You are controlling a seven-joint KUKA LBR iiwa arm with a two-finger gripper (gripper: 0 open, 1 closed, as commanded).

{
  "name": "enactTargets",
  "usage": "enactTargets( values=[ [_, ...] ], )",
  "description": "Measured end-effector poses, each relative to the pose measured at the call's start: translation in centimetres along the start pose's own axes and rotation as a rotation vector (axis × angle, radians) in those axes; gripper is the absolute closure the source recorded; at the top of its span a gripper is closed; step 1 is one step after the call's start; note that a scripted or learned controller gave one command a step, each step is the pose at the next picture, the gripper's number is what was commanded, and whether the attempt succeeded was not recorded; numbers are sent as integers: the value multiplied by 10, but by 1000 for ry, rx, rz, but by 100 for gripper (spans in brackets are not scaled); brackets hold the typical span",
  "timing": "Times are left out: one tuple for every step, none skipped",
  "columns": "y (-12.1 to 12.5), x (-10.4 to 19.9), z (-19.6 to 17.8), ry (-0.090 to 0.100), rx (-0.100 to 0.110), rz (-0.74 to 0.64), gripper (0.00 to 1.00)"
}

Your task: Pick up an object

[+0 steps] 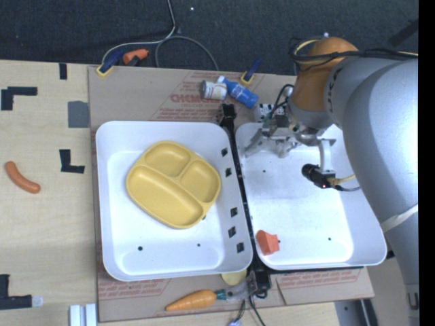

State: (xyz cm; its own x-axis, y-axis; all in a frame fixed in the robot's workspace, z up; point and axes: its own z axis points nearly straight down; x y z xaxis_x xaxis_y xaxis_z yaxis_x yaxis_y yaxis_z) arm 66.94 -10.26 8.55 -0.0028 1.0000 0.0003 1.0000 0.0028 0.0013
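Camera view has the claw [272,143], fingers spread wide and holding nothing, at the right bin's [340,253] far edge, well apart from the orange block [267,242] near its front left corner.

— Colours? Yellow divided plate [174,183] in the white left bin [109,182]; small orange block [268,242] in the white right bin [353,250].
— And the arm [380,134]?
— Grey, orange band [319,73]. Carrot [192,300] below looks orange, perhaps green-tipped.

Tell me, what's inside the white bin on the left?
The left bin holds one yellow divided plate, lying flat. Nothing sits in its sections. Whatever is under the plate is covered, so I can't see that.
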Motion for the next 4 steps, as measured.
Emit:
enactTargets(
  values=[
    [0, 1, -10, 0, -1, -1, 100],
    [0, 0, -11, -1, -1, -2, 0],
    [-1, -51, 0, -1, 0, 3, 0],
    [-12, 7, -13, 0, 3, -2, 0]
  ],
)
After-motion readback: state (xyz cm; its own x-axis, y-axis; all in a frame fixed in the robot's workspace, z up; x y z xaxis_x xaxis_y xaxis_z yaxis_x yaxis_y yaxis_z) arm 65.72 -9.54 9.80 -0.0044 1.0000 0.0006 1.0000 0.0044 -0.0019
